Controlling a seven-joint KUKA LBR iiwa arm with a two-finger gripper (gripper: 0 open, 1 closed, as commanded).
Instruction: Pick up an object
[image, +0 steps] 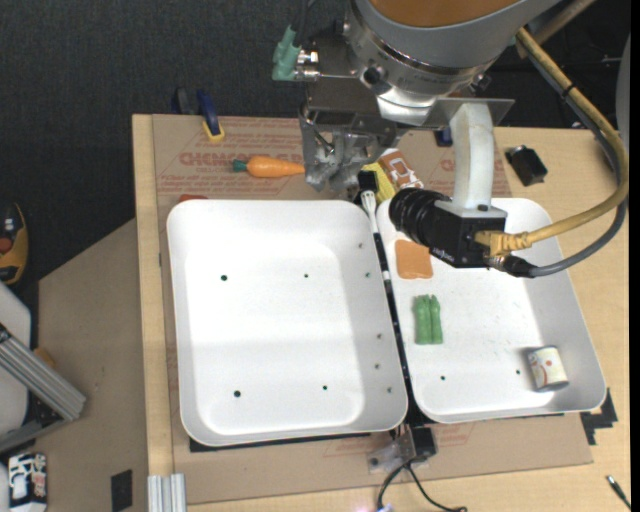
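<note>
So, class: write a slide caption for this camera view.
Arm's end effector hovers at the right bin's far corner; green piece, orange piece inside.

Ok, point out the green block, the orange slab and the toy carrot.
green block (428, 320), camera view, middle of its top face.
orange slab (413, 260), camera view, centre of its flat face.
toy carrot (272, 168), camera view, middle of its orange body.
</note>
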